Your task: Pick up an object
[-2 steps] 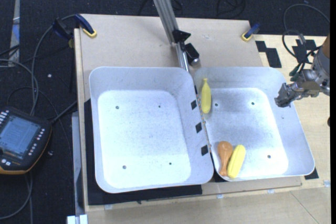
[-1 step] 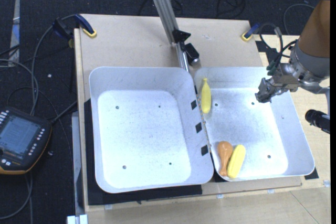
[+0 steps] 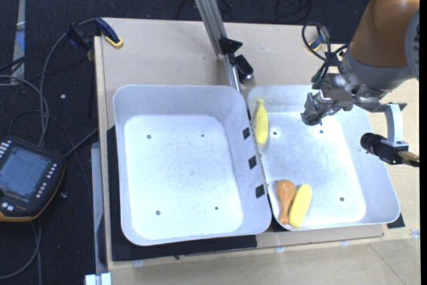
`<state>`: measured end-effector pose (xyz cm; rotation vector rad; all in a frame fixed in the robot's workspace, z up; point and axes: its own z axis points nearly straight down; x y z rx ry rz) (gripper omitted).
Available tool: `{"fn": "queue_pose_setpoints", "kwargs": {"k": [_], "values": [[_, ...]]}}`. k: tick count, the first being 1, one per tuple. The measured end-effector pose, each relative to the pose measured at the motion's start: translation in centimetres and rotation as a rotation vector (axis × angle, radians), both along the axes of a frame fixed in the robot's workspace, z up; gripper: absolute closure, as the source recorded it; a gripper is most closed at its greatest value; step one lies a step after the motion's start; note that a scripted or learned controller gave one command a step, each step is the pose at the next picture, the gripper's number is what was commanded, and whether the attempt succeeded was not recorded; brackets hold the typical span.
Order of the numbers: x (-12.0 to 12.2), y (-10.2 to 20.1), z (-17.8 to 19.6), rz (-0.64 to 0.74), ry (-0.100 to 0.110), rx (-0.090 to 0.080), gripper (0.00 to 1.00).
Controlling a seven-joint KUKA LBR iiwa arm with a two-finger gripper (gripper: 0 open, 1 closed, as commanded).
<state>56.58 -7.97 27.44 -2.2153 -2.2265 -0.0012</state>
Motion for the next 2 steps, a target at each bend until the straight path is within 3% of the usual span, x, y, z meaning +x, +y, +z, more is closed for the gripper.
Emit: {"fn": "queue_pose_setpoints", "kwargs": {"k": [2], "values": [[2.4, 11.1, -2.1, -0.001, 0.002, 0.0, 1.0]]}}
